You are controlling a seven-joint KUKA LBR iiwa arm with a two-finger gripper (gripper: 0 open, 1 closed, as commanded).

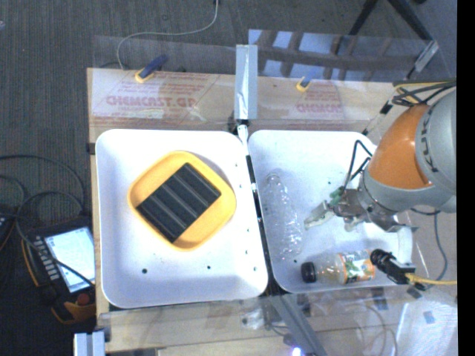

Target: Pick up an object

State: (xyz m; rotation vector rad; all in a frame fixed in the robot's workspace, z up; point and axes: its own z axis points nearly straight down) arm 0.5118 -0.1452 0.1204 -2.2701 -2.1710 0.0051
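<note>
The worktop carries 2 shallow white bins side by side, and a clear sheet with faint red lettering lies across its far strip at 12 o'clock. The left bin holds 1 thing: a yellow tray with rounded corners, lying flat near the bin's centre and turned at a slant, with a black ribbed insert seated inside it. The right bin is entered from 3 o'clock by the grey arm, whose orange band hangs over the bin's right half. Below that band the gripper points toward 9 o'clock, low over the middle of the right bin; its 2 fingers look spread somewhat apart with nothing between them, though the detail there is small. A clear plastic bottle lies on its side at 9 o'clock in the right bin, running from 12 toward 6 along the bin's left wall, just beside the gripper's tips but apart from them. A smaller bottle with a black cap, amber contents and a green and orange label lies on its side at 6 o'clock in the same bin, cap toward 9, close to the front wall. 2 yellow clips sit on the far edge of the worktop.
</note>
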